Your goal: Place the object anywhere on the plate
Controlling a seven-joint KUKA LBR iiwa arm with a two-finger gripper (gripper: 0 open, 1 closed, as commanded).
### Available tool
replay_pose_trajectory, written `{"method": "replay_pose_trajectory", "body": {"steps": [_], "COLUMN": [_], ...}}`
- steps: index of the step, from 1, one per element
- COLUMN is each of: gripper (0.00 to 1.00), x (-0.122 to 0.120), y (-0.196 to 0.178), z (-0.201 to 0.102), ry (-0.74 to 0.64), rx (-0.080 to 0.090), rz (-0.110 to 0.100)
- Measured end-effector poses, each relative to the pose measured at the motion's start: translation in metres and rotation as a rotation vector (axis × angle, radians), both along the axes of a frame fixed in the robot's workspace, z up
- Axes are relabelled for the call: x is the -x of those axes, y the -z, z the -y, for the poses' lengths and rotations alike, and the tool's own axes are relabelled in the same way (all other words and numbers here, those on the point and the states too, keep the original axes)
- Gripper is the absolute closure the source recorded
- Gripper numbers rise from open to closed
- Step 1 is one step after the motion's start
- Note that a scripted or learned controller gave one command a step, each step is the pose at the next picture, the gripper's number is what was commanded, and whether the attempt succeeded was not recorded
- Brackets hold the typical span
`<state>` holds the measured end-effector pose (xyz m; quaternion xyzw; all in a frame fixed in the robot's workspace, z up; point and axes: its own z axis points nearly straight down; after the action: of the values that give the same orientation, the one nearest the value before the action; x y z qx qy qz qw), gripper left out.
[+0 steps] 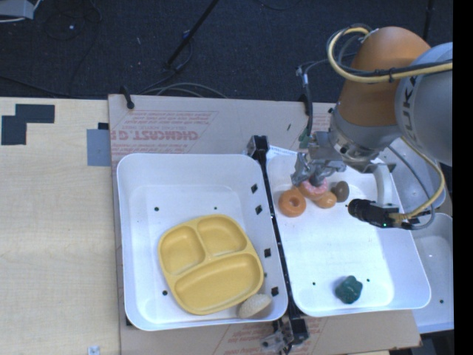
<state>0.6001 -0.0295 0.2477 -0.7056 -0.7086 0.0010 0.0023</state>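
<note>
One camera hung fixed above the bench (52,220), looking down at a slant from a middling distance. It took in both white bins (140,198) side by side, with the arm (392,72) entering from three o'clock.

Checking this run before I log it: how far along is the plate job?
Done: nothing; the yellow plate in the left bin holds no object. In hand: the claw is down over the doughnuts in the right bin; no grasp visible. Left: grasp, carry over, place on plate.
</note>
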Motion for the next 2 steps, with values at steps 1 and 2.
{"method": "replay_pose_trajectory", "body": {"steps": [1, 2], "gripper": [1.00, 1.00], "x": [0.016, 0.022], "y": [0.015, 0.016], "z": [-0.050, -0.092], "ry": [-0.001, 0.000], "rx": [0.000, 0.001], "rz": [-0.001, 0.000]}}
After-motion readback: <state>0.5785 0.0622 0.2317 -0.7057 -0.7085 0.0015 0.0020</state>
